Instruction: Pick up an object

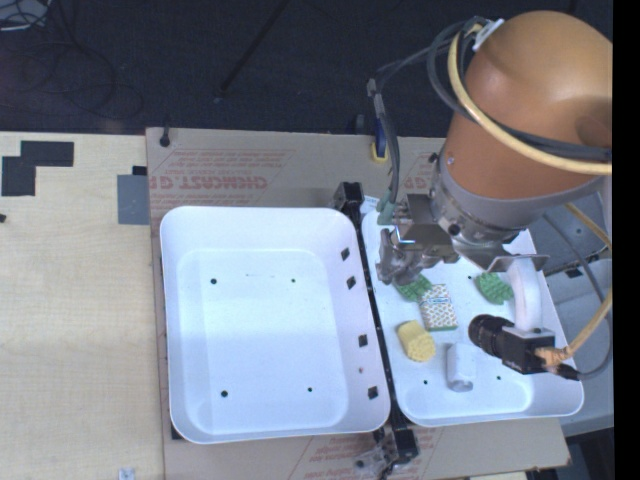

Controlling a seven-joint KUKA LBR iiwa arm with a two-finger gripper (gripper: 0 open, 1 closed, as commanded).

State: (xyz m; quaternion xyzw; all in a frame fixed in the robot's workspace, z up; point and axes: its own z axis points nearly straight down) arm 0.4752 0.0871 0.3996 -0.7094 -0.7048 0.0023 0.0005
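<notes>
Bench (80,318), bin (500,400) nearer the arm: the gripper (398,266) is held low, its grip cannot be told, and a green scrap (412,290) is seen just beside it, toward the camera.

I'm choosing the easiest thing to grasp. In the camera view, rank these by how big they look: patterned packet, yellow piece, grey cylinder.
1. Patterned packet and yellow piece: these look about alike, so I won't rank them.
2. Grey cylinder: slimmer, looks smallest.
</notes>
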